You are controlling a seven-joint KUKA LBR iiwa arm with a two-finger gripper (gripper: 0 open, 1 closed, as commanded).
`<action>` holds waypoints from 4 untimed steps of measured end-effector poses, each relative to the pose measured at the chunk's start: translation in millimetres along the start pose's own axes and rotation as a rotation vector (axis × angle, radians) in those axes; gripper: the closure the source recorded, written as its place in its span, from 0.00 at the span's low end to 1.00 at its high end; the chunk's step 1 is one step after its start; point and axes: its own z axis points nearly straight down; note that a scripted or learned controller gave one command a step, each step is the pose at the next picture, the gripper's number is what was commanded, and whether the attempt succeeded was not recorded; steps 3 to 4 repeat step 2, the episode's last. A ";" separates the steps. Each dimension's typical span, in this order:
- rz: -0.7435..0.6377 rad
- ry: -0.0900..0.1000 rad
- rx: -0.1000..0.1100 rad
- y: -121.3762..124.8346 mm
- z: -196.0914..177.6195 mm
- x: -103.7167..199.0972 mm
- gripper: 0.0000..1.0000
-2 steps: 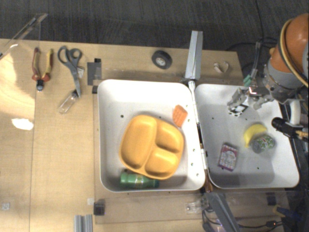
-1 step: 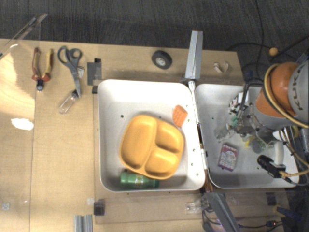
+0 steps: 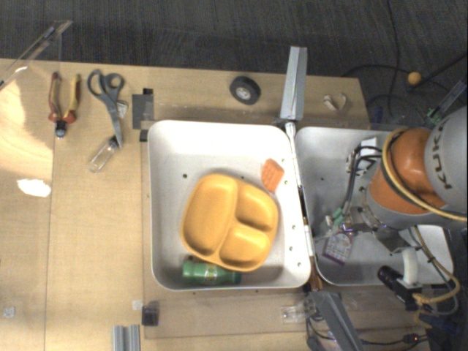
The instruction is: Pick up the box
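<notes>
You see the arm (image 3: pixel 431 170): grey casing, bulbous orange band (image 3: pixel 402 170), dark lettering on the grey shell, thin cables (image 3: pixel 355 178) trailing beside the wrist.

On the desk (image 3: pixel 88 218) the left bin (image 3: pixel 164 196) holds a yellow divided tray (image 3: pixel 230 221), with a small orange box (image 3: pixel 272 174) at its upper right edge and a green bottle (image 3: pixel 208 272) lying under its lower edge. The arm (image 3: pixel 413 170) hangs over the right bin (image 3: pixel 329 167), its end effector (image 3: pixel 338 246) low near that bin's left wall. Scissors (image 3: pixel 110 97), pliers (image 3: pixel 62 101) and a tape roll (image 3: pixel 245 90) lie beyond the bins.
</notes>
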 end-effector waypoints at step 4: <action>-0.227 0.007 0.011 1.1 -120.7 19.8 1.00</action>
